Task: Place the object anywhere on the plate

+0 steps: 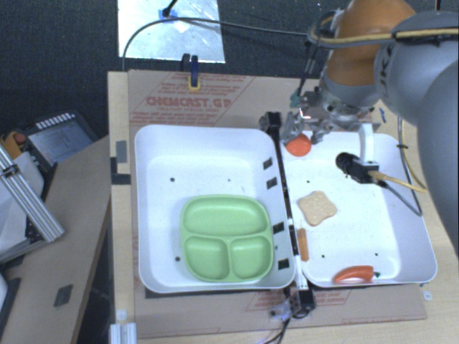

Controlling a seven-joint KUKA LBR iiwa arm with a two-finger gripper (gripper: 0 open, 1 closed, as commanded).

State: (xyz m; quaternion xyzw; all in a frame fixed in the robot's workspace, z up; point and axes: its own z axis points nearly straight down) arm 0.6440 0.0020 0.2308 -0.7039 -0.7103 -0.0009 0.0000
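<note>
Camera view shows you the grey arm bent down from the right, its claw (pixel 301 136) pinching the small round orange object (pixel 299 147) above the right white bin (pixel 401 242); green divided plate (pixel 226 236) sits in the left bin (pixel 158 192).

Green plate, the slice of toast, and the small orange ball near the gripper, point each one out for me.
green plate (pixel 215 216): camera view, on its large upper compartment.
slice of toast (pixel 316 208): camera view, on its middle.
orange ball (pixel 299 147): camera view, on its rounded top.

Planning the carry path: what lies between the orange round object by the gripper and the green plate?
In the camera view, the bins' adjoining walls lie between the orange round object and the green plate; otherwise bare white floor.
</note>
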